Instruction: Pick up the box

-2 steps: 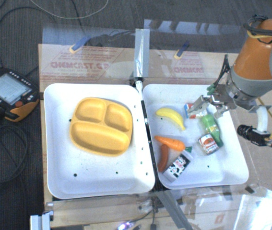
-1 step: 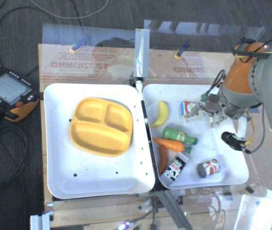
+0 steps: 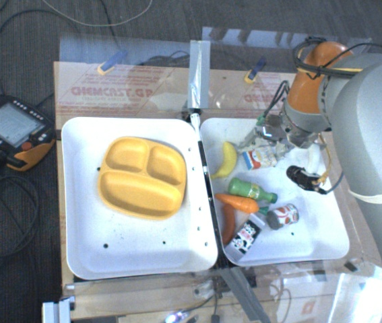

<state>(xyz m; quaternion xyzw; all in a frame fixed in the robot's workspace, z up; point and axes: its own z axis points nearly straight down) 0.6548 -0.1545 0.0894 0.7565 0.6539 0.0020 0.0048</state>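
In the right bin (image 3: 325,244), a small white carton with red and blue print (image 3: 257,158) lies near the back. My gripper (image 3: 269,134) hangs directly over the carton's far end, very close to it or touching it. A black-and-white patterned box (image 3: 244,237) lies tilted at the bin's front left, well away from the gripper. The grey arm with its orange band (image 3: 308,89) reaches in from the right.
A yellow banana (image 3: 226,159), green bottle (image 3: 251,191), carrot (image 3: 238,202) and red-and-white can (image 3: 283,215) crowd the right bin's middle. The left bin (image 3: 83,247) holds a yellow divided tray (image 3: 142,176). A pendant (image 3: 12,132) lies on the floor at left.
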